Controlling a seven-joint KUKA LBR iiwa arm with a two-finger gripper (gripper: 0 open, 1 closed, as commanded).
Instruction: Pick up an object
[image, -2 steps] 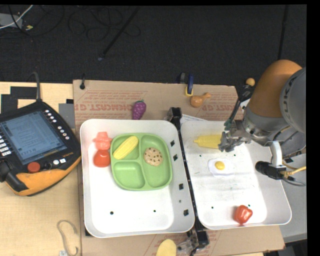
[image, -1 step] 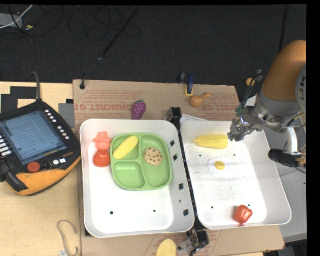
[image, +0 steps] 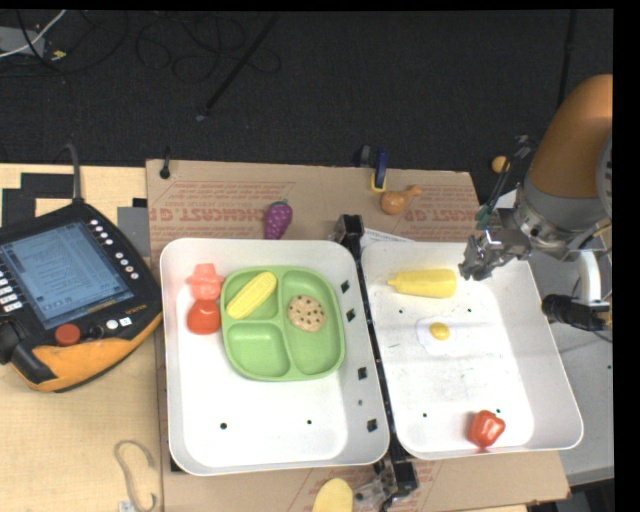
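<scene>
At the right bin's (image: 540, 330) one-o'clock corner hangs the gripper (image: 476, 262); how far it is open I cannot tell, and nothing shows in its grasp. Just beside it at nine o'clock lies a yellow bottle (image: 423, 284); fried egg (image: 438, 331) centre, red pepper (image: 485, 428) at five o'clock.

Two white bins are sitting side by side on the table: the left bin (image: 190, 420) and the right bin (image: 540, 400). One green tray (image: 262, 352) is lying in the left bin, carrying one corn cob (image: 249, 294) and one cookie (image: 306, 313); one red toy (image: 204, 298) is standing beside it. Three things are lying in the right bin: one yellow bottle (image: 423, 283), one fried egg (image: 439, 331), one red pepper (image: 485, 428). One pendant (image: 68, 290) is resting at the table's left edge.
</scene>
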